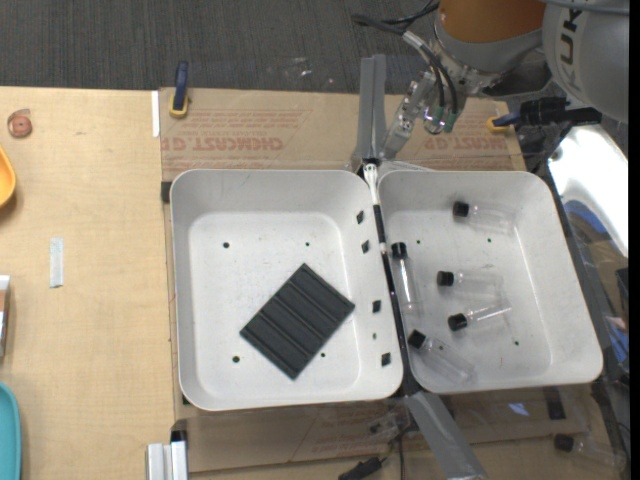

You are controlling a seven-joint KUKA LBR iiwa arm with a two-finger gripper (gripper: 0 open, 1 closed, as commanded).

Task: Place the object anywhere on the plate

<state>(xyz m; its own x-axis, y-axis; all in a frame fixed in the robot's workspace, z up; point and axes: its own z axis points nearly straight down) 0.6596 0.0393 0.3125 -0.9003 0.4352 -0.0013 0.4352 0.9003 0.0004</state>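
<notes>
Gripper (425, 108) sits above the bench, beyond the far edge of the right bin (560, 268), near that bin's far-left corner. I cannot tell how it is set. Dark ribbed plate (298, 320) lies flat in the left bin (190, 268), turned diagonal, toward the near-right part. In the right bin I count several clear vials with black caps (461, 209): one near the far edge, others mid-bin and along the left wall (403, 278)
</notes>
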